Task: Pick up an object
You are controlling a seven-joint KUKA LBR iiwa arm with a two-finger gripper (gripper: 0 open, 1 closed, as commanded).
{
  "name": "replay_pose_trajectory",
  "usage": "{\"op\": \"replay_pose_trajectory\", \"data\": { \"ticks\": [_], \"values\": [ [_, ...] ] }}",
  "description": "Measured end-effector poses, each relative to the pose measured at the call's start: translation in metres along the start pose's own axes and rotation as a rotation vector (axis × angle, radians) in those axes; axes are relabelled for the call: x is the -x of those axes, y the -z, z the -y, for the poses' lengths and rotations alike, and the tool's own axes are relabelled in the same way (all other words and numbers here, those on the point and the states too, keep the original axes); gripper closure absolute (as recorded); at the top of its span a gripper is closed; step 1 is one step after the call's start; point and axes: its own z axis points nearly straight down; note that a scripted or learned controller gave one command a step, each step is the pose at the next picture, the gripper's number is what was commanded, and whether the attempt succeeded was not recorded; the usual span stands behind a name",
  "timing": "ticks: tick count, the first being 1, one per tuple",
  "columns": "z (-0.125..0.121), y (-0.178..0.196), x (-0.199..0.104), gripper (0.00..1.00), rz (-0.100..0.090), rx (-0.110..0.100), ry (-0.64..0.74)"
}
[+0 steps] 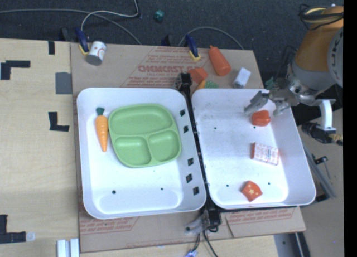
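My bench [33, 139] is pale wood with a brown cardboard sheet [162, 66] under 2 white bins; beyond its far edge lies dark carpet crossed by thin cables. The left bin [89, 183] has open floor along its near edge, since a green divided plate [146, 135] with 3 compartments fills its middle and a toy carrot [101, 130] lies just beside the plate's left rim, leaf end away from the camera. The right bin [223, 155] offers more room: its left half is bare, and the things sit toward its right wall. My arm [318, 49] reaches in over that bin's far right corner, and my gripper [268, 101] hangs there with both fingers spread apart and nothing between them. A small orange-red toy [260, 119] sits just below the fingertips; I cannot tell whether I touch it. Nearer the camera lie a small pink-and-white packet [265, 154] and a red-orange piece [251, 190] near the bin's near rim. Outside the bins, on the cardboard, lie an orange bottle-shaped toy [219, 61] and a small white can [97, 52].
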Motion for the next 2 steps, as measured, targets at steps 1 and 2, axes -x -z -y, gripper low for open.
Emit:
{"op": "replay_pose_trajectory", "data": {
  "ticks": [1, 2],
  "values": [
    [0.053, -0.102, 0.043, 0.0, 0.0, 0.0, -0.001],
    [-0.041, -0.111, 0.018, 0.0, -0.003, -0.026, -0.006]
  ]
}}
